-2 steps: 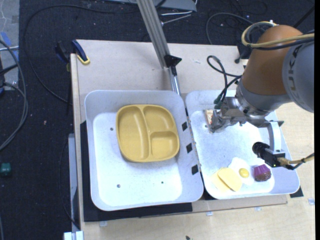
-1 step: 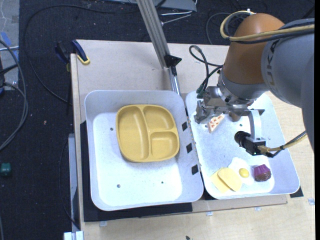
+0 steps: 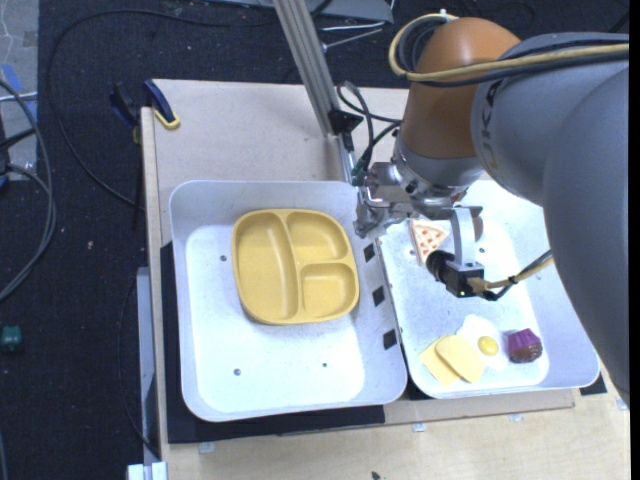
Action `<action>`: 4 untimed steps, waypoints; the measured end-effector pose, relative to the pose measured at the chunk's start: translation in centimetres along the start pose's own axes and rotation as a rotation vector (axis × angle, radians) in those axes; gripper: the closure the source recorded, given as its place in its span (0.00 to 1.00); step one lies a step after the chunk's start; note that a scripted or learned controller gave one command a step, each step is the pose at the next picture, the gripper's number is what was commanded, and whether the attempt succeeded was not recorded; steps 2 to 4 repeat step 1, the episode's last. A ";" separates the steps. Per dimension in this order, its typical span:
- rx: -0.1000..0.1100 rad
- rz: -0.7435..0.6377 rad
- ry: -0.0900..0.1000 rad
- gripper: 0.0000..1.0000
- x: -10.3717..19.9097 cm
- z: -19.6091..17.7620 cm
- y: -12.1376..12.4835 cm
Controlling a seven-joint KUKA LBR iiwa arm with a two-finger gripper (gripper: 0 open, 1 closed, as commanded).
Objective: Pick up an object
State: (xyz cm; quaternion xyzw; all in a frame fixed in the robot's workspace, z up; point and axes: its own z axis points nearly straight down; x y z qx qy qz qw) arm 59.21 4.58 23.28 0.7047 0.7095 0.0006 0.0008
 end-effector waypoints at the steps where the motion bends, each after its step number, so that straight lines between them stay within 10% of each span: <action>1: -0.001 0.001 0.000 1.00 3.9 0.6 2.0; 4: -0.001 0.001 0.000 1.00 3.9 0.6 2.0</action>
